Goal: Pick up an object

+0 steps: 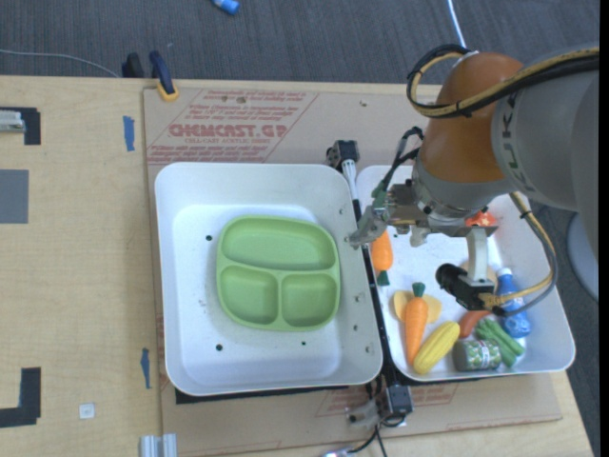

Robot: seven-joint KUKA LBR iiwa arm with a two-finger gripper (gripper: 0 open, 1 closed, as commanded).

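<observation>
Carrots and other toy food lie heaped in the right bin [561, 346], and the likeliest pick is the small orange carrot [382, 254] at that bin's left wall, just under the gripper [366, 228]. The arm [476, 131] reaches in from the right and hangs over the bin's upper part, its wrist covering much of the floor there; I would judge it placed so for a drop onto that little carrot. Whether the jaws are open or closed I cannot tell, since the wrist hides them from above, and nothing shows between them. That carrot is bright orange with a green tip at its lower end, lying roughly upright along the wall. Further down sit a larger carrot [416, 320], a yellow corn cob [434, 345] touching it, and green pieces [501, 339] crowded in the corner. The left bin [181, 350] holds a green divided plate [278, 272], well apart from the toys.
</observation>
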